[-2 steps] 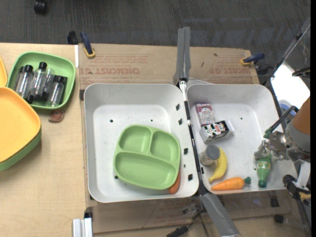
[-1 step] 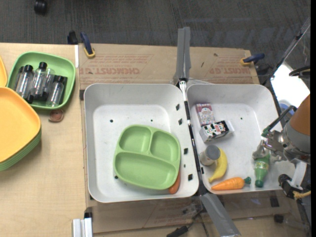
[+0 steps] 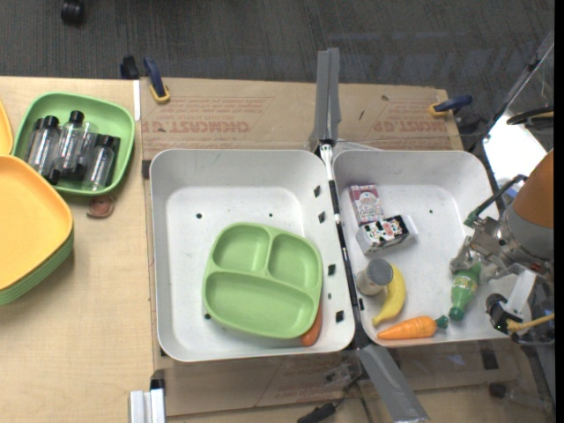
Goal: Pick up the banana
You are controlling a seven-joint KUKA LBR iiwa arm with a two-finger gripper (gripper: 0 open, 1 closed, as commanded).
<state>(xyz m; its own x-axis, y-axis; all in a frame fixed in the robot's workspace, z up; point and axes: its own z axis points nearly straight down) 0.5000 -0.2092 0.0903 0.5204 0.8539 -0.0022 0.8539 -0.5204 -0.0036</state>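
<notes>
Camera view: arm enters from the right, gripper (image 3: 473,258) low over the right bin (image 3: 441,167), just above a green bottle (image 3: 462,294). Its grip state cannot be told. Banana (image 3: 393,297) lies left of the gripper, apart from it, beside a carrot (image 3: 408,328).

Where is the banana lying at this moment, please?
The banana lies in the right bin, near its front left corner, beside the small can and just above the toy carrot.

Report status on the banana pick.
Gripper at right bin's right side, over green bottle. Banana unheld, by small can and toy carrot.
</notes>
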